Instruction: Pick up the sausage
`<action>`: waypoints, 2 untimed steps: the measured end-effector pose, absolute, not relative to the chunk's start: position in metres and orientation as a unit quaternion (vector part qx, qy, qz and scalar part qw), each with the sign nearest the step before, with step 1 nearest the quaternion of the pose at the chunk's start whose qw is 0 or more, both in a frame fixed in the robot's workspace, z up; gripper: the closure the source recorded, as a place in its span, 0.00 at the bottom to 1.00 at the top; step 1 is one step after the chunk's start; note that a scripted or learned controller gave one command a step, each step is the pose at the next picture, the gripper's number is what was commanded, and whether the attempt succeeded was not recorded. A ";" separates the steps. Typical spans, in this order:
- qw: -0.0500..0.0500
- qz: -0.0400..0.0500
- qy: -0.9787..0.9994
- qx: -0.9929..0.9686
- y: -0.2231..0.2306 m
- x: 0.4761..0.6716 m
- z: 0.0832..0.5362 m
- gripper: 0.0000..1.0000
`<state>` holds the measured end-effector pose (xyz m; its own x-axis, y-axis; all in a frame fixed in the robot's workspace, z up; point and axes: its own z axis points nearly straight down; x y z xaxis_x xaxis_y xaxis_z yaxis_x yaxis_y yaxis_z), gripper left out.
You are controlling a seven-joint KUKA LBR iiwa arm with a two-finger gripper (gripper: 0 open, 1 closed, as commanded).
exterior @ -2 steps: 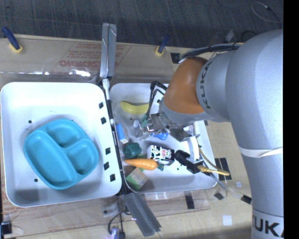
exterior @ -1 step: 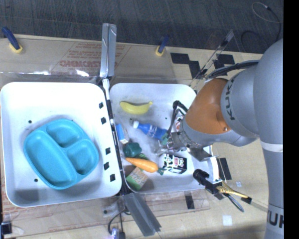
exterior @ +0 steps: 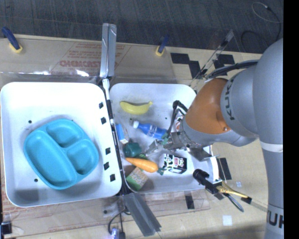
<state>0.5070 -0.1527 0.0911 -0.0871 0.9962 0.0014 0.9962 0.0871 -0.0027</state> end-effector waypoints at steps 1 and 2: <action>0.002 0.001 -0.739 -0.673 -0.152 0.507 0.101 1.00; -0.001 0.000 -0.840 -0.542 -0.212 0.481 0.215 1.00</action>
<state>0.4807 -0.2116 0.2148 -0.4120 0.9112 -0.0022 0.9112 0.4120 0.0012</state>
